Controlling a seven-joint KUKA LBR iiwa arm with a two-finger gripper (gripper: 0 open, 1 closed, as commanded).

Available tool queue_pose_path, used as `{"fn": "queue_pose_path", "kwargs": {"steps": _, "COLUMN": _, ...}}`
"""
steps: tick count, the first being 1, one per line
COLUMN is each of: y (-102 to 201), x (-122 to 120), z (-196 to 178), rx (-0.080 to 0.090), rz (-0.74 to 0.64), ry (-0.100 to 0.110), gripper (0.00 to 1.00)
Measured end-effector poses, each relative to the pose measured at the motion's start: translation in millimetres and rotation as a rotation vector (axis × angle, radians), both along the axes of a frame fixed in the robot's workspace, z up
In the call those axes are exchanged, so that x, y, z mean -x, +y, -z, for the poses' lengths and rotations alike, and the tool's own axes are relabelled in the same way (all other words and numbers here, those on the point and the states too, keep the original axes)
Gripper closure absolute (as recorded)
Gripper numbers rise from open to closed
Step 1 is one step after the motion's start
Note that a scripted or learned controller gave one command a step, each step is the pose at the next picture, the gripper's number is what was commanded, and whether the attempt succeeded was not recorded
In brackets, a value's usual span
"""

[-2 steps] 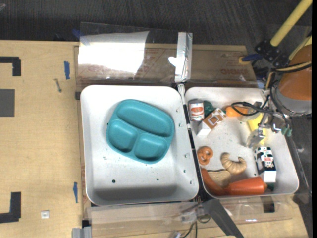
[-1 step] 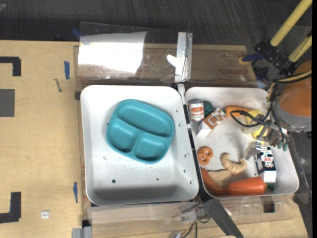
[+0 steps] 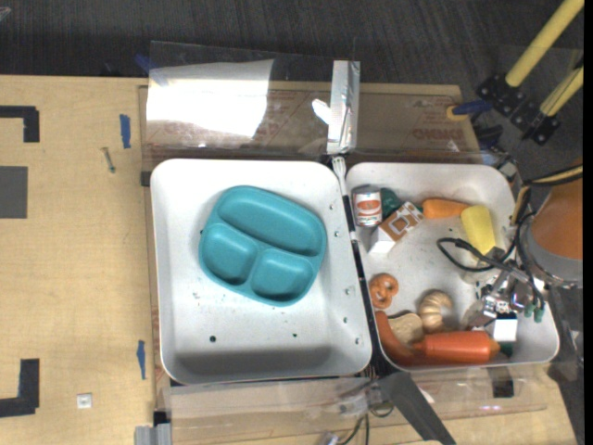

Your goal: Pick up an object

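I see the gripper [image 3: 505,306] low at the right bin [image 3: 435,172]'s right wall, probably over the hotdog [image 3: 454,345]; whether it grasps anything I cannot tell. Toys crowd that bin, little free room. The teal divided tray [image 3: 262,243] sits alone in the left bin [image 3: 176,276].

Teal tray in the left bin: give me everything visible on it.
The teal tray is a rounded, smooth, plastic-looking dish with three compartments: one long one across the top and two smaller ones below. It lies flat, open side up and slightly rotated, in the upper middle of the left bin. It rests on the bin floor, clear of the walls, with nothing in it or touching it.
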State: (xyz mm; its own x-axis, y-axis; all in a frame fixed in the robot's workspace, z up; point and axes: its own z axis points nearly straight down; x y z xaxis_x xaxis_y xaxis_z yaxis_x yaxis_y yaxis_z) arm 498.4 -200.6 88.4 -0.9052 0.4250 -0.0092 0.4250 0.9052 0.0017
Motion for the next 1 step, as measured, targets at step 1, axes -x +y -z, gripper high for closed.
{"fn": "queue_pose_path", "kwargs": {"steps": 1, "y": -24.0, "x": 16.4, "z": -45.5, "rx": 0.004, "rz": -0.343, "ry": 0.0, "gripper": 0.0}}
